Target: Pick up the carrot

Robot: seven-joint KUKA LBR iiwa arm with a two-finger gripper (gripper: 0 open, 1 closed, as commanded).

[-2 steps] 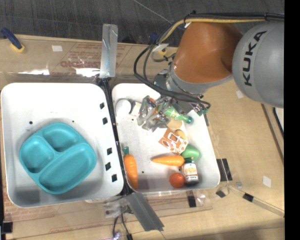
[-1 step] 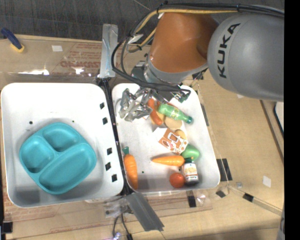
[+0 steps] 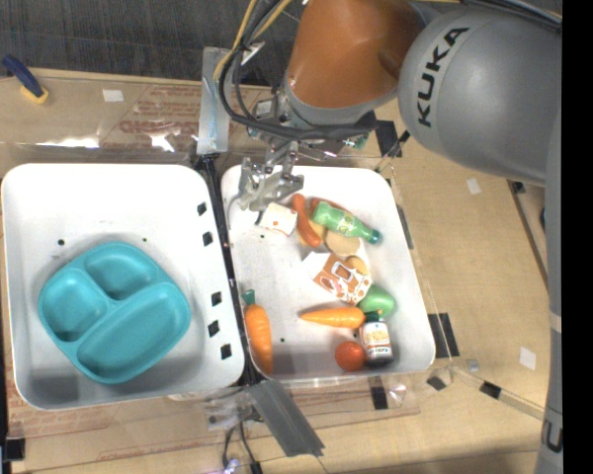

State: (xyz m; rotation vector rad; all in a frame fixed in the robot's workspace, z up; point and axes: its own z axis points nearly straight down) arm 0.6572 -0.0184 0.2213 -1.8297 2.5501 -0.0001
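- The gripper [image 3: 265,184] hangs over the far left corner of the right bin [image 3: 400,227], below the arm's [image 3: 474,77] orange band and a loop of cables; whether its fingers are parted or closed cannot be told from this slant, and nothing is seen between them.
- Two carrots lie in the right bin. One carrot [image 3: 258,336] rests along the left wall near the front corner, green top pointing away from the camera, touching or almost touching the wall.
- The second carrot [image 3: 333,316] lies crosswise nearer the middle front, tip pointing left, its thick end against a green rounded piece [image 3: 378,300].
- Just in front of that carrot stand a small dark bottle with an orange label [image 3: 376,338] and a red tomato-like ball [image 3: 350,355], touching each other.
- Behind it lies a printed orange-and-white packet [image 3: 341,276], and further back a green bottle [image 3: 342,221] lies across a brown-and-orange piece [image 3: 307,223].
- A small white block [image 3: 277,220] sits just beneath the gripper, between it and the carrots.
- The left bin [image 3: 40,196] holds a teal divided plate [image 3: 114,309], well apart from the gripper.
- Both bins sit on a worktop [image 3: 474,265] covered in brown board; a blue-and-yellow item [image 3: 26,78] lies at its far left corner.
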